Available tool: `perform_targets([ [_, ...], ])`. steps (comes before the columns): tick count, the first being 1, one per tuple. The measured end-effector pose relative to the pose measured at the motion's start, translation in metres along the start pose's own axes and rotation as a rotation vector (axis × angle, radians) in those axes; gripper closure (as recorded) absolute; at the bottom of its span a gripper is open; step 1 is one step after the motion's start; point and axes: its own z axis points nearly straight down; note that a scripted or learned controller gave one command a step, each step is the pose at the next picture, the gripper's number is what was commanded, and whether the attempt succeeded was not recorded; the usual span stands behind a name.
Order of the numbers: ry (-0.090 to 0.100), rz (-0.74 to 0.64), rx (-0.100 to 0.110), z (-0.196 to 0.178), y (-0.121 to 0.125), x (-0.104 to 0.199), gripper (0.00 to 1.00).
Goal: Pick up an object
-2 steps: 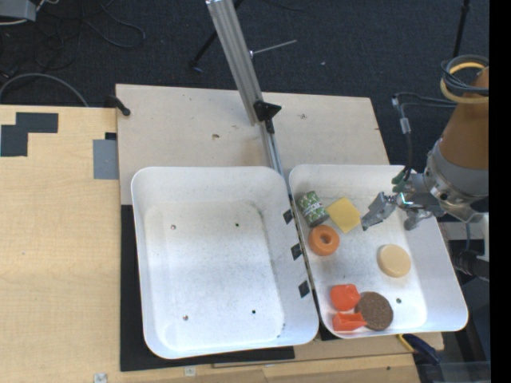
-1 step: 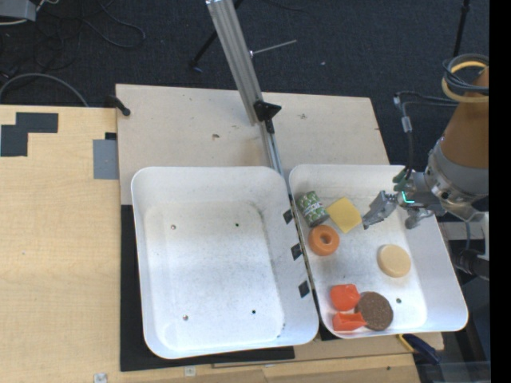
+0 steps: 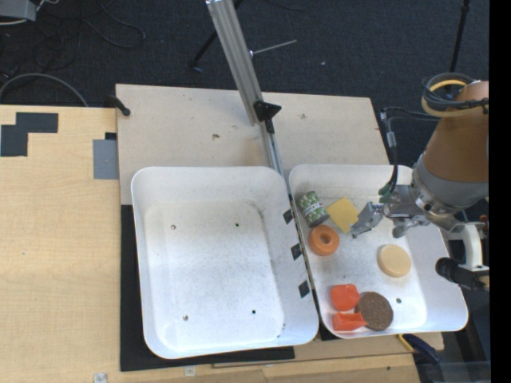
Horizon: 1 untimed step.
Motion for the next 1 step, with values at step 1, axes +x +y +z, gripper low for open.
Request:
perform_targets([
  [1,0.000,0.001,0.001,0.0564,-0.0050,-0.0088,0.00],
])
